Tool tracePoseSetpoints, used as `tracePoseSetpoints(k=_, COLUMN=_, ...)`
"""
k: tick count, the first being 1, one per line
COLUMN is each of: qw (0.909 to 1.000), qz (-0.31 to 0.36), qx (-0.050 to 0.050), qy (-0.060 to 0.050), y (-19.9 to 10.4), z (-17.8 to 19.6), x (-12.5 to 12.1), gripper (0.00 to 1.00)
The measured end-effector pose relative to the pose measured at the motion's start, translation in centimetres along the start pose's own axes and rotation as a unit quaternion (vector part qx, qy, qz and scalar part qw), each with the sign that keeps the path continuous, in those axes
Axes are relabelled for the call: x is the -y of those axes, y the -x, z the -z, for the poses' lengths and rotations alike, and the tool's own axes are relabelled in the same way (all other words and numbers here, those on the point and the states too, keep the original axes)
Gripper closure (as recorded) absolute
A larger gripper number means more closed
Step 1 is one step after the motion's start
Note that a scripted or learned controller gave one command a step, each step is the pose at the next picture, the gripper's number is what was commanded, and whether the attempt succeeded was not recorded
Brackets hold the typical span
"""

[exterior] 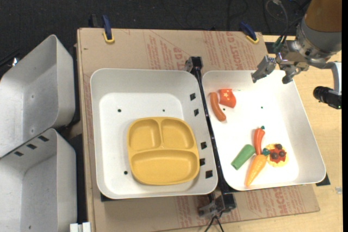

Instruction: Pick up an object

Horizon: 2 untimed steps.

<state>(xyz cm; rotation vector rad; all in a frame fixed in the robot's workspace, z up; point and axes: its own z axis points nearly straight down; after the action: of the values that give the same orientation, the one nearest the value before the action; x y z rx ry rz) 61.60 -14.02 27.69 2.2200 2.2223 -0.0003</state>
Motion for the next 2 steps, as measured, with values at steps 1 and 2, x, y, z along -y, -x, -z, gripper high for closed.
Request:
tracePoseSetpoints(k=1, qw=1.0, qz=0.001, qx=-0.001, qy=-0.002, y=-1.0, z=-5.0, x=0.2, gripper=0.0)
tracePoseSetpoints(k=2, qw=1.0, qz=-0.001, qx=0.0, qy=-0.002, y=-1.2, z=-11.4, x=0.5, gripper=0.0)
